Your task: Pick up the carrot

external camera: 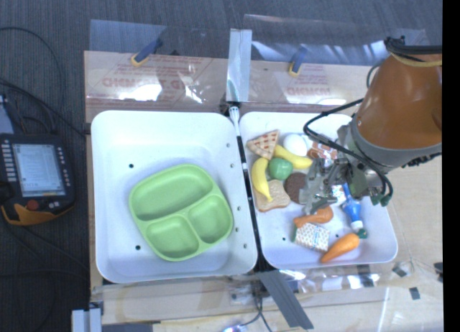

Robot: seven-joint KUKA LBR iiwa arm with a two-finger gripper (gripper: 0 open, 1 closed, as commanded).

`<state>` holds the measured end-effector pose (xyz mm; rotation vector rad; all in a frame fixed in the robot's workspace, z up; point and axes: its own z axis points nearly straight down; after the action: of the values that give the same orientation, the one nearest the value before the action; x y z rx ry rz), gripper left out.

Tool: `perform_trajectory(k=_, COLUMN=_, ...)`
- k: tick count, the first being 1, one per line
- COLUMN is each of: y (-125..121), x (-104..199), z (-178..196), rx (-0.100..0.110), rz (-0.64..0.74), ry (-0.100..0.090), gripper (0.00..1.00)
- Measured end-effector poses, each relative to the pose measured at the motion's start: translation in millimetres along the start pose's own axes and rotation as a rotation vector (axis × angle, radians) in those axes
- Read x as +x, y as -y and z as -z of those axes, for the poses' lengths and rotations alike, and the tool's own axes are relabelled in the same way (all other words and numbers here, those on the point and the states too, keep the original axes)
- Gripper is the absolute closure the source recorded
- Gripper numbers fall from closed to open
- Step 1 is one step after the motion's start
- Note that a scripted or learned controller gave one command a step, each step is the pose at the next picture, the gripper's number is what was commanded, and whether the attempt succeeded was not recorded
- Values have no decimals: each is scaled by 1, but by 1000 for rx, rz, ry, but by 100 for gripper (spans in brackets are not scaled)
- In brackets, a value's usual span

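The carrot lies in the right bin, near its front right corner, just beside a checkered block. The pincer hangs over the toy food behind it; whether it grips anything, I cannot tell.

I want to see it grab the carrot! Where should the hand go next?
Probably a short way toward the near right corner of the right white bin: the orange toy carrot lies there, while the hand sits above a different orange piece.
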<state>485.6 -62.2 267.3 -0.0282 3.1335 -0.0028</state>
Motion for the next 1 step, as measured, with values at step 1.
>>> perform_trajectory(k=1, y=-1, x=1, z=-2, rx=-1, rz=1, ry=-5, gripper=0)
